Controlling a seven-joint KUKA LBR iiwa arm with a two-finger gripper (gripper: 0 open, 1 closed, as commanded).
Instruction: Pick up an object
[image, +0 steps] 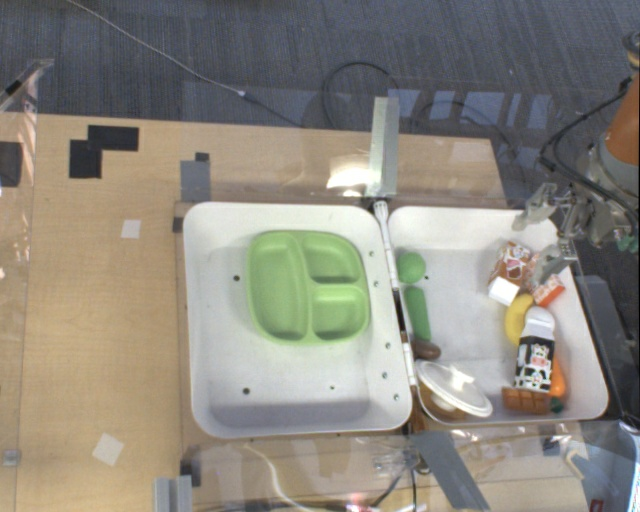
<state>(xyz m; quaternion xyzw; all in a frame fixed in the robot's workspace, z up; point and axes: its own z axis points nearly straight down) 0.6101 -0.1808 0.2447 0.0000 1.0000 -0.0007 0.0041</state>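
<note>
Grey metal gripper (556, 232) at upper right corner of right bin (455, 250), 2 fingers spread apart, nothing between them. Lower finger tip just beside brown-red snack packet (513, 264); contact not resolvable. Below gripper, near: yellow banana (516, 318), white bottle with black label (536, 352). Further left of gripper: green cylinder toy (416, 310), clear-lidded bowl (453, 390). Well left: green divided plate (307, 286) in left bin (215, 300).

Fixed overhead cam, slanted on bins (200, 330)
</note>
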